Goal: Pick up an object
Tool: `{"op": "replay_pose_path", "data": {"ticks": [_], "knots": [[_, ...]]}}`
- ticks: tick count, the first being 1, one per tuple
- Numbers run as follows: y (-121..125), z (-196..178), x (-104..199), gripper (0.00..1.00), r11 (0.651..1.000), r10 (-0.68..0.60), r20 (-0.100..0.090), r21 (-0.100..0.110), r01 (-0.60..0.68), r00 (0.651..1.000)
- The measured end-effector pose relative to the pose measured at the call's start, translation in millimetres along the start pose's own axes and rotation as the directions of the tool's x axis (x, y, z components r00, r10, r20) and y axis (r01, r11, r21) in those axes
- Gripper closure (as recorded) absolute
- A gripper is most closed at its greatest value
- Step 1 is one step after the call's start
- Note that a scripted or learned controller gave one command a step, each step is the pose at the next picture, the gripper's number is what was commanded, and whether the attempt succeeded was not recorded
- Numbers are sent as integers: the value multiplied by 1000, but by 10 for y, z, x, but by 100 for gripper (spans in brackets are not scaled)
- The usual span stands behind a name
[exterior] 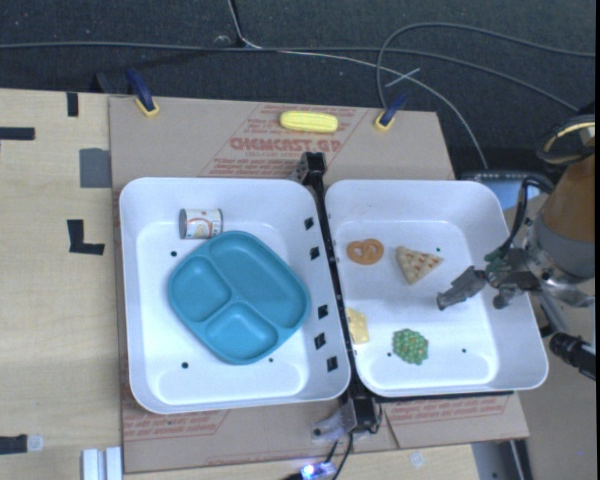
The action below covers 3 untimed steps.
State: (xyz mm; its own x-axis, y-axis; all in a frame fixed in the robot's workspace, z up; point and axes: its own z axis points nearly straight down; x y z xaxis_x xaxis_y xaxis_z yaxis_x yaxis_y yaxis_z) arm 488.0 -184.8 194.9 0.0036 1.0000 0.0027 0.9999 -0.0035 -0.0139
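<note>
At the near edge of the worktop (40, 268), black clips and cabling sit where the two bins meet. The right bin (480, 373) is a shallow white tray with rounded corners. Nearest in it lies a green bumpy cluster (411, 346), like a small bunch of grapes or broccoli. To its left, hard against the dividing wall, sits a pale yellow block (356, 324). Farther back are a tan wedge (417, 263) with speckled surface, shaped like a pizza slice, and a brown pretzel (364, 252) with looped holes, the two lying near each other.

The gripper (458, 293) hangs over the right side of this bin, its dark fingers pointing left; whether they are apart or together cannot be told, and nothing shows between them. The wedge lies just beyond and left of the tip, the green cluster nearer the camera and to the left, both apart from it.

The left bin (145, 368) holds a smooth blue plastic plate (238, 295) with three compartments, turned at an angle, and behind it a small can (200, 224) lying on its side.

Beyond the bins, on brown cardboard (180, 138) with red print, lies a yellow banana-like object (308, 122), with two blue and yellow clamps (143, 96) pinning the far edge.
</note>
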Motion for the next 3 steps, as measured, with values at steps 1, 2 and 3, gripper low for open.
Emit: {"op": "replay_pose_path", "data": {"ticks": [1,2,3], "knots": [[30,-59,3,0,1000,-4,3,-12,4,1000],[91,558,8,0,1000,-5,1,-6,5,1000],[101,1074,12,0,1000,-4,4,-15,4,1000]]}}
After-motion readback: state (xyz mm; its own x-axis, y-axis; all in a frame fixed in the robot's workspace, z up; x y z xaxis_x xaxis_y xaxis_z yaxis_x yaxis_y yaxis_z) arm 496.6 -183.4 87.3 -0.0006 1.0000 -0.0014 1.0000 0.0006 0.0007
